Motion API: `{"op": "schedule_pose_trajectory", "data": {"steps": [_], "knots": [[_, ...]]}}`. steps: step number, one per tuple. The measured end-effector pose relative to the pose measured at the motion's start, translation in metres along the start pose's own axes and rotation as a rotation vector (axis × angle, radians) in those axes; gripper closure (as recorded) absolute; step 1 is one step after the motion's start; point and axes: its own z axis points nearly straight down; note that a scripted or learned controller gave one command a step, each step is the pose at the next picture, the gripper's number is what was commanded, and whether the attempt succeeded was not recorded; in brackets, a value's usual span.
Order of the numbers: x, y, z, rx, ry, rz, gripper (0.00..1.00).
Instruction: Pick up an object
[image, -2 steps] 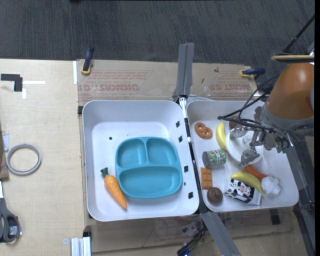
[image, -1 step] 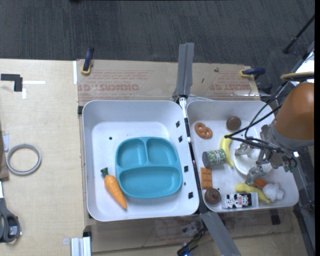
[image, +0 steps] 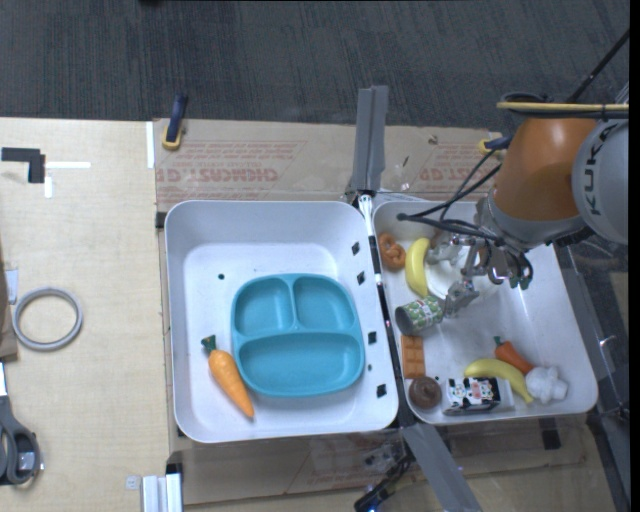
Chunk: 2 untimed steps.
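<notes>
My gripper (image: 461, 296) hangs low in the right bin (image: 556, 318), under the grey arm with its orange band (image: 540, 170). Its tip is right beside a small green-labelled can (image: 420, 315) lying on its side, at the can's upper right; nothing shows as held. A yellow banana (image: 417, 265) and an orange pastry-like toy (image: 392, 252) lie just left of the gripper. Along the bin's front lie a brown waffle piece (image: 412, 355), a chocolate donut (image: 424, 392), a black-and-white carton (image: 472, 395), a second banana (image: 500, 372), a small carrot (image: 512, 355) and a white lump (image: 545, 383).
The left bin (image: 190, 300) holds a blue divided plate (image: 297, 335) and an orange carrot (image: 230, 382) by its left side. On the bench at the far left lie a grey tape ring (image: 45, 318) and scissors (image: 18, 455). A grey divider post (image: 370, 140) stands between the bins.
</notes>
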Motion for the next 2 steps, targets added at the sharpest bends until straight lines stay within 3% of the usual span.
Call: {"op": "schedule_pose_trajectory", "data": {"steps": [1, 2], "knots": [[0.003, 0.017, -0.001, 0.007, 0.001, 0.029, 0.0], [0.02, 0.015, -0.002, 0.019, 0.001, 0.215, 0.0]]}}
